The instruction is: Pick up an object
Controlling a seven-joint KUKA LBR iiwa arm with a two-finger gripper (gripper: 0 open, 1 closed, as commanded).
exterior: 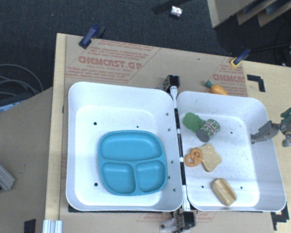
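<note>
The pincer (pixel 267 131), its opening not discernible and nothing visibly held, sits at the right bin's (pixel 272 169) right rim, with the food toys clustered toward the bin's left side: the nearest, a green-labelled can (pixel 208 129), lies leftward.

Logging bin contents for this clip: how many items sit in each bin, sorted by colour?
Left bin:
Blue: 1, the divided plate

Right bin:
Green: 2, the flat green piece and the green-labelled can
Orange: 1, the pretzel
Tan: 2, the cracker and the bread roll

Total: 6
</note>
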